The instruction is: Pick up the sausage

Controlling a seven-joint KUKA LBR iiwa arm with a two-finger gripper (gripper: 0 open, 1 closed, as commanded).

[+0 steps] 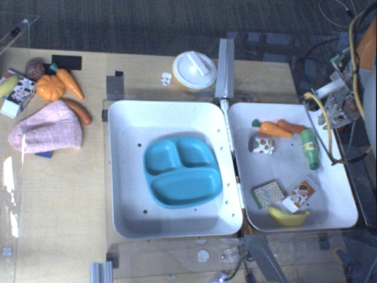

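The sausage [293, 125] lies at the back of the right bin [341, 199], touching a carrot [274, 129], a green bottle [309, 148] just beside. The gripper [336, 108] hangs at the bin's right rim.

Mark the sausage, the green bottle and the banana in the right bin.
sausage [293, 125]: camera view, on the reddish end showing behind the carrot.
green bottle [310, 146]: camera view, mid-body.
banana [288, 216]: camera view, middle of the curve, near the front wall.

End effector [337, 102] at right edge.
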